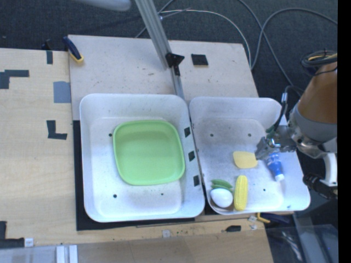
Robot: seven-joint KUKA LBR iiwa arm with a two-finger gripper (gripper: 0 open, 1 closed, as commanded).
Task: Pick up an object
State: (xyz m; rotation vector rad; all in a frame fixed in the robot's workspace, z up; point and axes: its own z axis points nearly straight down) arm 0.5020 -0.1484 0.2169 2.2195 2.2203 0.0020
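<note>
Two shallow white bins, side by side on a speckled board: left bin [88,147], right bin [230,106]. Pale wooden bench [33,147] beneath, marked with grey tape patches [62,91] (several, of varied shape). Yellow-and-blue clamp [73,50] at the board's far left corner. Slanted metal pole [156,29] at the far edge. Loose cables [230,10] on the dark floor.
</note>
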